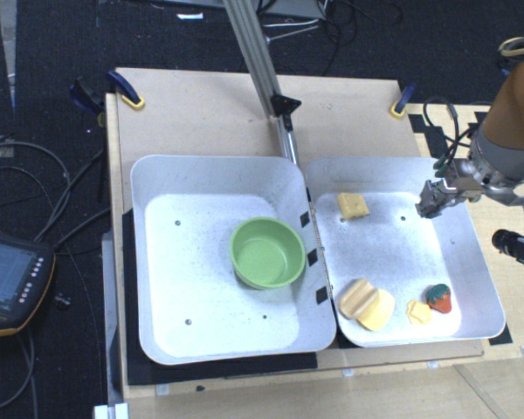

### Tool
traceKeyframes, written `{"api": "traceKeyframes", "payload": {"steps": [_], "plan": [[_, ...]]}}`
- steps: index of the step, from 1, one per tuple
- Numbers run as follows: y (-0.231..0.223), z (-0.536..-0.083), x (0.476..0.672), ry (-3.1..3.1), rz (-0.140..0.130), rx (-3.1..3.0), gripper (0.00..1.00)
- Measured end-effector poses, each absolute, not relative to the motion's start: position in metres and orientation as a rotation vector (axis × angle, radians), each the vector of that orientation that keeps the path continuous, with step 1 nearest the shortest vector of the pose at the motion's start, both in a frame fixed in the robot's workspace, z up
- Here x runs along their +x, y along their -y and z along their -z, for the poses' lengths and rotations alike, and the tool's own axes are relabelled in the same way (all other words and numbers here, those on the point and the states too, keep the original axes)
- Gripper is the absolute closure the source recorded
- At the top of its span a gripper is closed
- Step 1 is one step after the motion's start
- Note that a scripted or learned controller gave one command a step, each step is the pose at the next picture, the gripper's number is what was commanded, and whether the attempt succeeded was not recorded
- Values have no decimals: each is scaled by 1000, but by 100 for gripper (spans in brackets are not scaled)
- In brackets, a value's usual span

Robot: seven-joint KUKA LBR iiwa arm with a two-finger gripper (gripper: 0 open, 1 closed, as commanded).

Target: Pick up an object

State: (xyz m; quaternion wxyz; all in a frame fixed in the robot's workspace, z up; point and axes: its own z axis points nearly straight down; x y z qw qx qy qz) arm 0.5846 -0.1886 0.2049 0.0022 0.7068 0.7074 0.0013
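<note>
Camera view: you're looking down on two white bins side by side on the counter, with the arm coming in from the right.
Gripper: it hangs over the far right corner of the right bin. It is too dark and small to tell whether it is spread or closed, and nothing shows in its grasp.
Closest candidate: the yellow block lies alone near the far wall of the right bin, level with the gripper but well apart from it.
Near-edge cluster: the pale yellow chunks touch each other, and the small yellow piece sits right against the red toy fruit.
Left bin: the green bowl sits upright, close to the divider.
Risk, straight drop: you'd likely close on bare floor, since nothing lies under the gripper.
Risk, cluster: crowded pieces could push each other aside or come up as a pair.
Risk, rim: so close to the bin wall, a low sweep could clip it.
Risk, bowl: the round wall looks wide and could slip out.
</note>
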Motion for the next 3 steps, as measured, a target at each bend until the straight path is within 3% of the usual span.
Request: {"api": "traceKeyframes", "payload": {"steps": [1, 3], "plan": [[189, -222, 585, -2221, -1, 2220, 100], [86, -232, 598, -2226, -1, 2217, 100]]}}
